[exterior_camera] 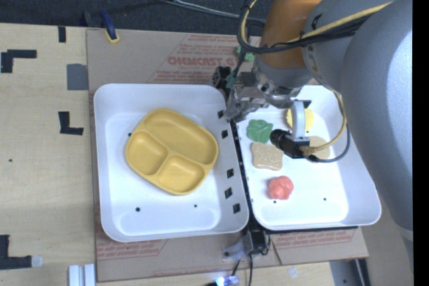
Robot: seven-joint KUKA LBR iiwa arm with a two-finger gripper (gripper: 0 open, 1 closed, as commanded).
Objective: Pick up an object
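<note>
The right bin holds several small things. A green lumpy piece lies near its left wall, with a tan toast-like slab just below it. A red-pink lump rests further toward the front. A yellow piece lies at the middle, partly behind a black cable fitting. My gripper hangs low over the bin's back left corner, close to the divider. It is just up and left of the green piece, and nothing visibly sits in it.
The left bin carries a yellow divided plate. The grey arm with its orange band covers the right bin's back right part. A tan flat piece peeks out near the cable. Cardboard lies under both bins.
</note>
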